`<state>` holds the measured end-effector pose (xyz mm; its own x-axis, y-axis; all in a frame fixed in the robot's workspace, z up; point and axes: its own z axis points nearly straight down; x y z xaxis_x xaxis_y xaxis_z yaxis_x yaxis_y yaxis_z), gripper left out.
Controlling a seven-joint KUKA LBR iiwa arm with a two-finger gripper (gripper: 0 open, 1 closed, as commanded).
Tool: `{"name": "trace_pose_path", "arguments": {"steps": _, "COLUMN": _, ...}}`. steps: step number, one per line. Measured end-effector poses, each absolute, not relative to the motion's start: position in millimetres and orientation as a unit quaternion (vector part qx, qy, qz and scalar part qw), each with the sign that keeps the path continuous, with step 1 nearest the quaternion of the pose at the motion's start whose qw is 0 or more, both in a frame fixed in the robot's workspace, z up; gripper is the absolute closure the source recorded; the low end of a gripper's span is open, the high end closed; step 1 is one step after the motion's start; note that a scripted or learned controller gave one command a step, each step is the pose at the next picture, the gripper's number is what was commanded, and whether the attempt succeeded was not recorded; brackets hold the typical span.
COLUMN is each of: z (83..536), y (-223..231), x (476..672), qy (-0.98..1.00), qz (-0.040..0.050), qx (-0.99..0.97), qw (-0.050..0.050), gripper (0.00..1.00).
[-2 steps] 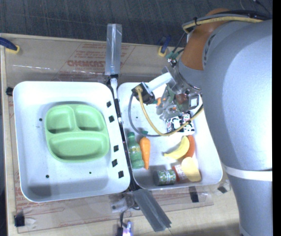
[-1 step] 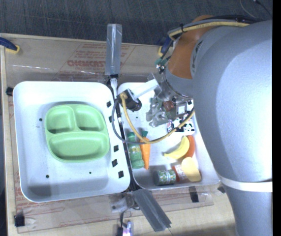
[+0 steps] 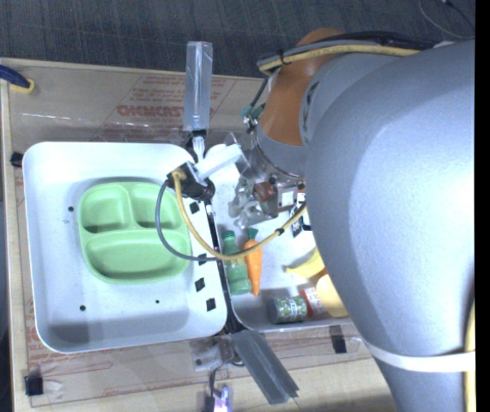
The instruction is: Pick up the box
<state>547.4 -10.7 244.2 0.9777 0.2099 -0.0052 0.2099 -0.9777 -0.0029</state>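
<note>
Bins sit side by side on the wooden desk [image 3: 99, 101], both shallow and white. The left bin [image 3: 47, 230] holds a light green divided tray [image 3: 129, 230] with three compartments, lying flat near its middle. The right bin [image 3: 257, 316] is mostly covered by the grey arm [image 3: 399, 196], whose orange band [image 3: 283, 101] shows above the wrist. The end effector [image 3: 257, 200] hangs low over the near-left part of the right bin, close to the wall shared by the two bins; whether it is apart or together cannot be told, since cables and wrist hardware hide it. A yellow and black cable [image 3: 184, 221] loops from the wrist out over the right edge of the green tray. In the right bin, just below the end effector, lie a green bottle [image 3: 234, 269] and an orange carrot [image 3: 253, 264], touching side by side. Farther toward the front edge lies a small can with a dark green label [image 3: 289, 309], and beside it a yellow object [image 3: 309, 269] partly under the arm. A box cannot be made out with certainty; a red and white item [image 3: 315, 300] next to the can may be part of it
</note>
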Motion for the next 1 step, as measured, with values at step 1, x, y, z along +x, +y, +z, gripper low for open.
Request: {"name": "trace_pose_path", "arguments": {"steps": 1, "z": 257.1, "y": 35.2, "x": 525.7, "qy": -0.104, "qz": 0.0024, "qx": -0.995, "qw": 0.001, "gripper": 1.0}}
